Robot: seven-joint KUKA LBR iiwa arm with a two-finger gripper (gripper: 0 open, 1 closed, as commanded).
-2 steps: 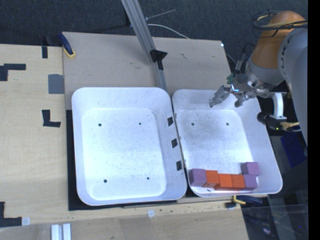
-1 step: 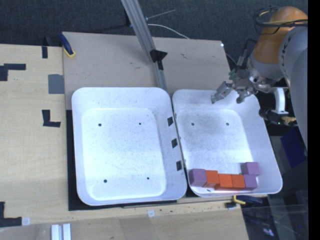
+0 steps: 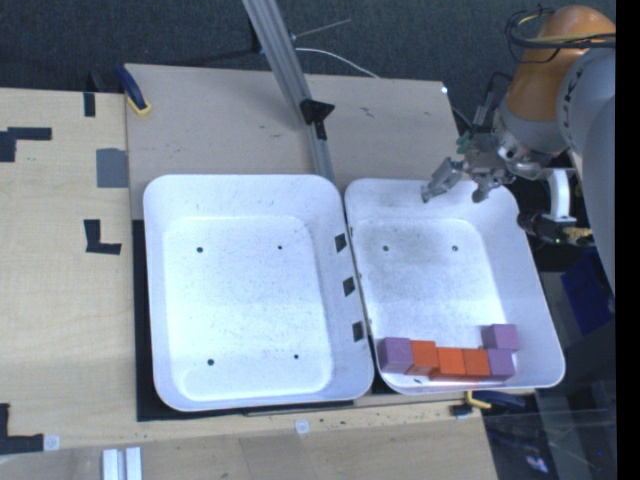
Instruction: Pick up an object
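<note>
Purple and orange blocks (image 3: 450, 356), small, stiff and probably light, crowd the right bin's (image 3: 520, 268) near edge; the end purple block offers free sides. Gripper (image 3: 456, 186) hovers far, jaws apart.

Purple blocks (image 3: 398, 352) and orange blocks (image 3: 452, 361) are showing against the white, dark-speckled right bin (image 3: 520, 268), while the left bin (image 3: 160, 268) is showing white with dark specks.

My workspace: a tan wooden bench (image 3: 60, 268) with black tape marks (image 3: 95, 236), dark, perhaps carpeted floor (image 3: 120, 13) behind.
</note>
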